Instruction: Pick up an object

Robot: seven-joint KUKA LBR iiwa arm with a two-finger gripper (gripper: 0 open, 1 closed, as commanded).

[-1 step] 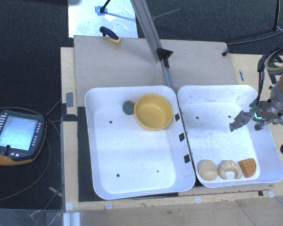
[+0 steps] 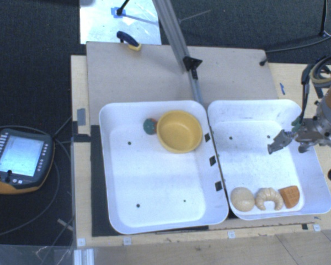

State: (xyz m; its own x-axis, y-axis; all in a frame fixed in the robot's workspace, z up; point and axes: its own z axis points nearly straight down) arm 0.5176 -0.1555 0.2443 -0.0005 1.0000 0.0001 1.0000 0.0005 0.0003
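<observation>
Three small items line the near edge of the right bin (image 2: 314, 173): a pale bun (image 2: 243, 199), a croissant (image 2: 269, 198) and an orange block (image 2: 289, 196). All look light; the block seems stiffest, so grip its flat sides. Farther, gripper (image 2: 278, 142) hovers, grasp state indeterminate. Left bin (image 2: 116, 203) holds a yellow bowl (image 2: 179, 131) and green ball (image 2: 149, 126).
</observation>
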